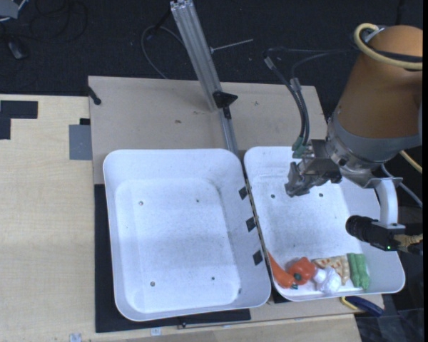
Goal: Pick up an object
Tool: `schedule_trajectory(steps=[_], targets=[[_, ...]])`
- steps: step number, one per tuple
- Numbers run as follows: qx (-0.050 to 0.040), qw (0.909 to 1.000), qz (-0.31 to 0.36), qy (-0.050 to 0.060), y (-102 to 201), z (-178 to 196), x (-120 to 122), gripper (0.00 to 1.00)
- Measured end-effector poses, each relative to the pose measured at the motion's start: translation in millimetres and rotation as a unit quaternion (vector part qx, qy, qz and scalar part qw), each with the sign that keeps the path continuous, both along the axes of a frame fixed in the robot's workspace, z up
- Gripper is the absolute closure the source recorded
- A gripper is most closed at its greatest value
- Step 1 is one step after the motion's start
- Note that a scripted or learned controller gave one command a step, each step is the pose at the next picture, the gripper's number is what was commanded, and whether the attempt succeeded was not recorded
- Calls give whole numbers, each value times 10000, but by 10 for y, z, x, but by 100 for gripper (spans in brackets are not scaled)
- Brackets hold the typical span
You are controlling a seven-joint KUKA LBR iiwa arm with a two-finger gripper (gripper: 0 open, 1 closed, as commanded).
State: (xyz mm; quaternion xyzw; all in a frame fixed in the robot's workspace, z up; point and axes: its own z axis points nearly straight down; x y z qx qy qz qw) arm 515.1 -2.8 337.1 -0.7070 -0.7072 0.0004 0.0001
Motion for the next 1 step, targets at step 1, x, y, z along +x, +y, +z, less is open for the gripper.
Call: schedule_trajectory(steps=[1], targets=[[4,10000,14,-1,671,126,24,100]])
